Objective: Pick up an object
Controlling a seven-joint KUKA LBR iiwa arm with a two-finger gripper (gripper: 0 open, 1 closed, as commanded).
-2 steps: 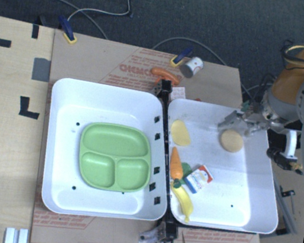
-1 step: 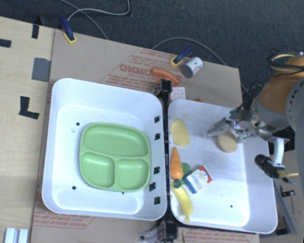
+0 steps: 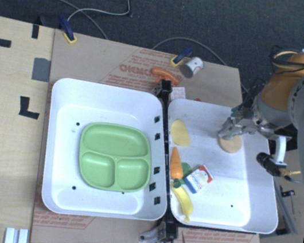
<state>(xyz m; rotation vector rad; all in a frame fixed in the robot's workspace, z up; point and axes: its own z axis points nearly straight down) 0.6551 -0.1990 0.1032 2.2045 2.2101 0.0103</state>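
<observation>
- Grey metal is crowding the gripper into one blurred mass, so whether its jaws are apart or together I cannot tell.
- A tan round piece is lying in the right bin, near its far right part — its upper edge is hiding under the gripper, which is hanging right over it; contact is too unclear to call.
- The arm is running off the right edge, grey with its orange band showing.
- A pale yellow disc is lying near the bin's left wall, well apart from the gripper.
- An orange carrot is sitting below the disc; a small green thing beside it is half covered and hard to name.
- A small white packet (red and blue marks, too small to read) is touching the green thing.
- A banana is lying at the near left corner.
- A green divided plate is sitting in the left bin.
</observation>
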